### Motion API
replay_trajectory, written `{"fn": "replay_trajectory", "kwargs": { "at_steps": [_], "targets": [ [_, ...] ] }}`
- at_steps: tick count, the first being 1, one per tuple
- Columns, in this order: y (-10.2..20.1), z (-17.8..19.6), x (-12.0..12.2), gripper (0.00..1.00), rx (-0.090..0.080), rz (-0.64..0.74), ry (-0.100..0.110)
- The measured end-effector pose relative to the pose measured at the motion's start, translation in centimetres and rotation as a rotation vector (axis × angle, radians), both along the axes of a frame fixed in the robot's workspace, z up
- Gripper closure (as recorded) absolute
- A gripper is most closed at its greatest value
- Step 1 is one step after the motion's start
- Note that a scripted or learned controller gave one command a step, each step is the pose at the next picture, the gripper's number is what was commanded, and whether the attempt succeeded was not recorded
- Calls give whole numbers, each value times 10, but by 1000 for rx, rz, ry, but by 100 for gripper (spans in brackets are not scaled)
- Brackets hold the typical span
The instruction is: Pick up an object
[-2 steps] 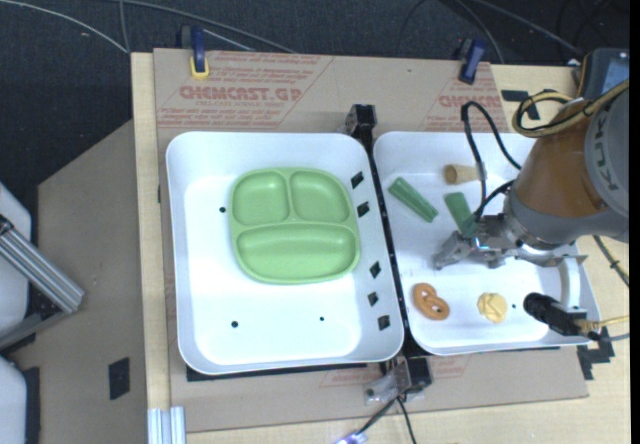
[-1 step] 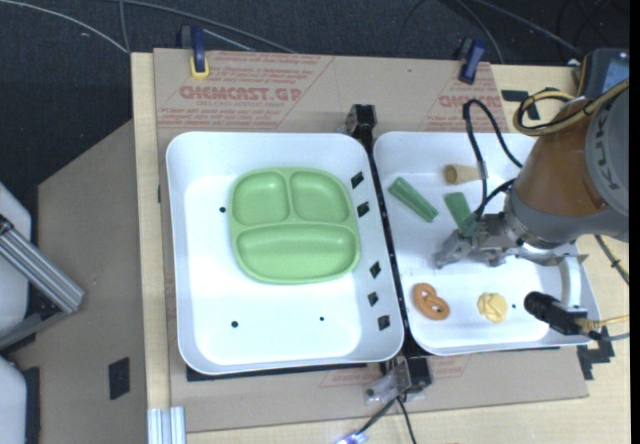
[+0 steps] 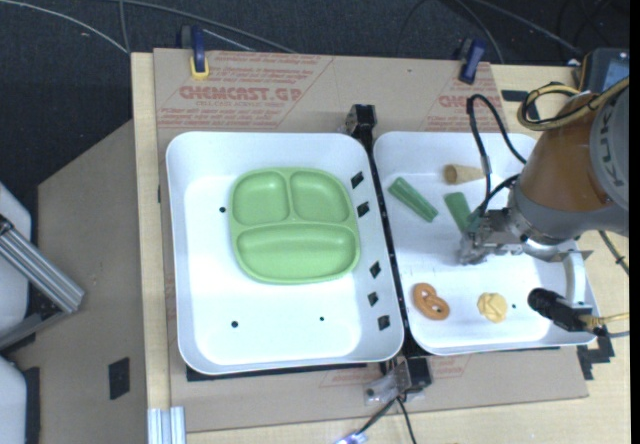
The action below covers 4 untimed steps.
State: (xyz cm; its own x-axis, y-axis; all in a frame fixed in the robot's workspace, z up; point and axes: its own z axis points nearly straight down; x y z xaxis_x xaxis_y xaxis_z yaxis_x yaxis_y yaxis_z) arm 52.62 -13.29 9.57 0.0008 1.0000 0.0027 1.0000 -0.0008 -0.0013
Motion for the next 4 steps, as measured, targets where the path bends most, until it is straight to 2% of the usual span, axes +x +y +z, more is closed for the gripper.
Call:
{"fn": "replay_trajectory", "kwargs": {
  "at_steps": [2,3,4],
  "targets": [
    [-2,89,6,100,-4,1,-7],
    [-7,144,16,100,-5,2,-9],
    [44,144,23,100,-1,7,-3]
  ]
}}
